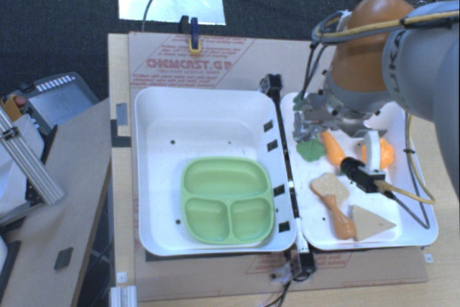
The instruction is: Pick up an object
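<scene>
Gripper (307,127) is hovering low in the right bin (420,226), at about ten o'clock there; whether it is wide or narrow cannot be told. Just below it a green piece (311,150) is lying, touching an orange carrot (333,147). A green divided plate (228,199) is sitting in the left bin (172,118).

Bench (118,176) with two bins on a cardboard sheet

The bench surface is light tan and carries a printed cardboard sheet (190,61), on which two shallow white bins sit side by side, touching along a black clipped seam. The left bin (165,126) holds a green divided tray (228,200) toward its near side. The right bin (417,230) holds a green piece (311,150), two orange pieces (333,147), a bread-shaped piece (330,188) and a pale wedge (370,222) at its near end. A yellow clamp (194,36) grips the sheet's far edge.
</scene>
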